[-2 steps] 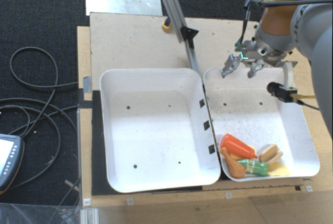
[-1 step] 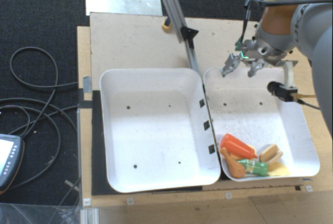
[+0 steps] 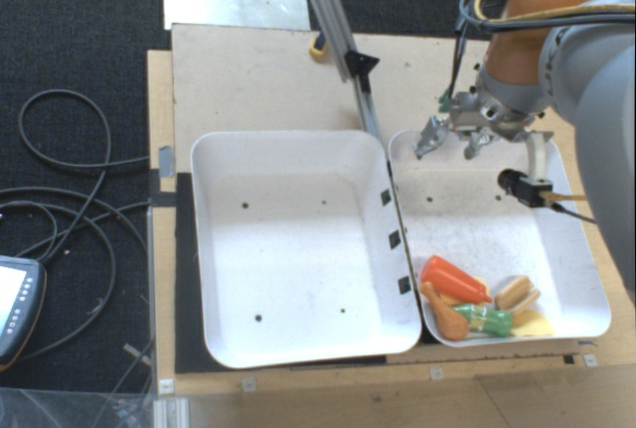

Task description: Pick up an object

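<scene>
Fig. 1. My pincer (image 3: 453, 140) hangs over the far end of the right bin (image 3: 566, 217), its two fingers spread apart with nothing between them. I judge this a high, clear stance, well apart from the objects, from which a descent on any one of them can begin; the pick is not yet made.

The candidates lie bunched in the near corner of the right bin, pressed against one another, probably because the sloping walls gather them there. I count four: one orange carrot-like piece (image 3: 455, 278) nearest the divider, one tan drumstick-like piece (image 3: 444, 311) just below it, one green piece (image 3: 488, 321) touching the drumstick, and one bun-like piece (image 3: 517, 293) toward the outer wall. A pale yellow flat patch (image 3: 535, 323) beside the green piece may be a fifth; I cannot tell.

There are two bins on the bench (image 3: 248, 78); the left bin (image 3: 214, 217) adjoins the right one along a shared edge. The carrot-like piece, lying topmost and free on its upper side, looks the easiest target, though its crowded neighbours could block a finger.
</scene>
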`<act>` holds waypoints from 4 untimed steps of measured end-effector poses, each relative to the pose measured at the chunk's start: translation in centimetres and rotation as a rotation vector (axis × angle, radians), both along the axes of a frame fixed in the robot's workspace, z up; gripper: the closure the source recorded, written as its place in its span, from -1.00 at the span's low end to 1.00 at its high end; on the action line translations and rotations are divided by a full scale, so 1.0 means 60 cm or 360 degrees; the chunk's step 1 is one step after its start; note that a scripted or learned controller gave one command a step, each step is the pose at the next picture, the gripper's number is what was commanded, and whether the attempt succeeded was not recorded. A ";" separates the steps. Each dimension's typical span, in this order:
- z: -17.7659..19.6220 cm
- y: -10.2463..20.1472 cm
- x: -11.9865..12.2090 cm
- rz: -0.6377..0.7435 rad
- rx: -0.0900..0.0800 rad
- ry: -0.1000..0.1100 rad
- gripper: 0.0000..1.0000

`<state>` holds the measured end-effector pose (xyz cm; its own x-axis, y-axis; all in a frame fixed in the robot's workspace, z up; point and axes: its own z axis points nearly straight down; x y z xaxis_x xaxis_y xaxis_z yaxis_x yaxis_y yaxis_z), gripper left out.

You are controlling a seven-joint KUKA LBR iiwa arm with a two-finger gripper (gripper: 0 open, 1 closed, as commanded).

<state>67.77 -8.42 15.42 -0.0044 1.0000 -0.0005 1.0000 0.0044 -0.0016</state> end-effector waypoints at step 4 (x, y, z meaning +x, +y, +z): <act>0.022 0.000 -0.009 0.0000 0.0000 -0.0016 1.00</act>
